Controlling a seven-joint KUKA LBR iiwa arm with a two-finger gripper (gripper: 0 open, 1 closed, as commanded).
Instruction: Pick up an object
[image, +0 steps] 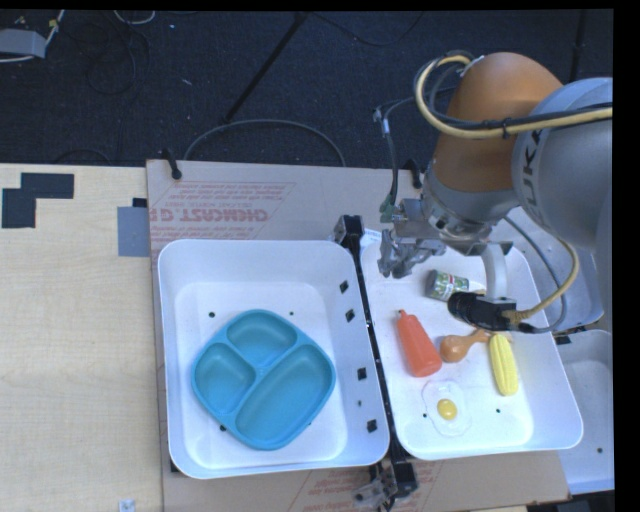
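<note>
Camera view: gripper (397, 257) hangs over upper left corner of right bin (560, 425); finger state cannot tell. Below it, right of centre: orange bottle (418, 344), corn cob (503, 363), fried egg (447, 409), small can (451, 285). Left bin (180, 270) holds blue divided plate (263, 378).

Tool (397, 262) hovers above right bin (540, 420), near orange bottle (418, 345).

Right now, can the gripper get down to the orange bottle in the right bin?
Probably yes. The gripper hangs over the right bin, near its far left corner, and the orange bottle lies just nearer the camera with bare floor around it. The fried egg and corn cob lie apart from it.
</note>
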